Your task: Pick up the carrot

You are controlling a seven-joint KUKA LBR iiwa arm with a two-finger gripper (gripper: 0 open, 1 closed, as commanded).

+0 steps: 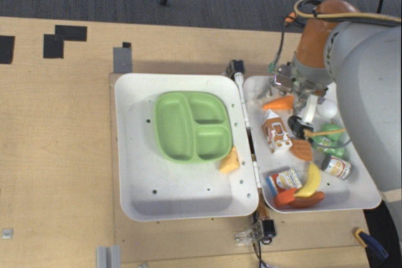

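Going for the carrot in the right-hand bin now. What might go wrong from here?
The carrot lies beside the gripper with a small carton close by, so the gripper might nudge or catch the carton instead. The right bin is crowded: a miss might push the carrot against the bin's wall or set the white ball rolling into it.

Gripper [296,92] hangs over right bin [353,192], just beside carrot [278,103]; green tray [188,125] sits in left bin [144,185].
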